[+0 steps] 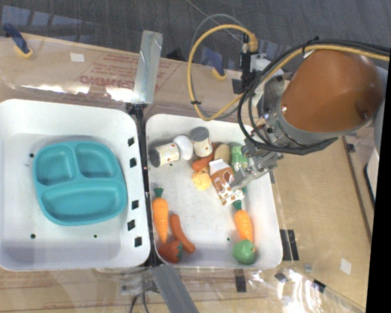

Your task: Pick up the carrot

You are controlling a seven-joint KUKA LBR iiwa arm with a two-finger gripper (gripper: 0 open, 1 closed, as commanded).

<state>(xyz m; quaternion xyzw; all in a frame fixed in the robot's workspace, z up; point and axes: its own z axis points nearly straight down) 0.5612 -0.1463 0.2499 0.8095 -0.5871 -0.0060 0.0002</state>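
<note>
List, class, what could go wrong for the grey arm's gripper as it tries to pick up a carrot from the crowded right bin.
Two orange carrots lie in the right white bin: one by the left wall, one near the right wall. It might take neither cleanly.

The gripper hovers over a small printed carton, so it may grab that.

The left carrot touches a red pepper, which may come along.

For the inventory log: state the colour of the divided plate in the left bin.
Teal blue; the divided plate shows clearly in the camera view.

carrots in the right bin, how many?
2. One carrot lies along the left wall of the right bin, beside a red pepper. The other carrot lies near the right wall, above a green ball. The pile at the top may hide more.
</note>
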